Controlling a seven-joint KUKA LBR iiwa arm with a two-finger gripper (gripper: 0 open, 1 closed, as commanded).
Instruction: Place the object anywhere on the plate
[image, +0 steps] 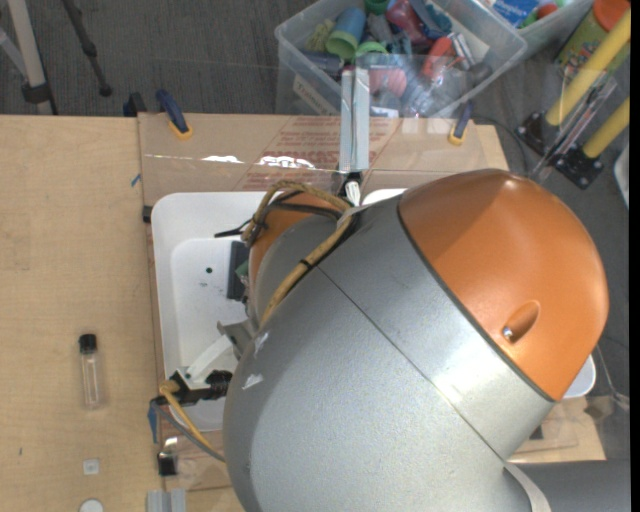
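A large grey robot arm (380, 400) with a glossy orange band (500, 270) is filling the middle and right of the frame, and most of the bench is being covered by it. Yellow and black cables (290, 245) are being carried along its upper left side.

At centre left, a shallow white plastic bin (165, 260) is being left partly exposed; its left wall and a strip of pale floor are being shown. A small dark speck (210, 268) is lying on that floor. It cannot be told whether this pale surface is the plate. The object to be placed is being hidden, so its position cannot be told.

Grey and white parts, seemingly of the gripper (228, 340), are jutting out from under the arm at the lower left of the bin. Whether the tool is open, closed or gripping anything cannot be told, since its working end is being covered by the arm's body.

At the lower right, a sliver of a second white bin (588, 375) is being shown just beside the orange band.

On the light wooden bench top (60, 220), at lower left, a small clear glass vial with a black cap (91, 370) is lying well apart from the bin. A blue clamp (176, 115) is sitting at the upper left corner of a sheet of brown cardboard (230, 145) behind the bin.

At top centre, a clear plastic tub of mixed coloured toys (400, 45) is standing beyond the bench, and long yellow objects (590, 55) are leaning at the upper right corner.
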